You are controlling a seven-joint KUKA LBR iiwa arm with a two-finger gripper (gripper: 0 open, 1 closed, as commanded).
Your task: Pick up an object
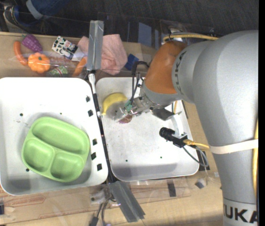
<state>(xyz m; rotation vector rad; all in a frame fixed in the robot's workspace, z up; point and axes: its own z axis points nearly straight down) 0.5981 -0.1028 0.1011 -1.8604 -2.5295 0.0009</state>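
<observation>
a large grey robot arm with an orange wrist band is reaching in from the right over two shallow white plastic bins. the left bin is holding a light green plastic tray with three compartments. the right bin is holding a rounded yellow object near its upper left corner. the gripper is sitting low, just beside that yellow object, with a small dark reddish thing at its tip. how wide it is set is impossible to tell. small colourful toys are lying behind the left bin.
</observation>
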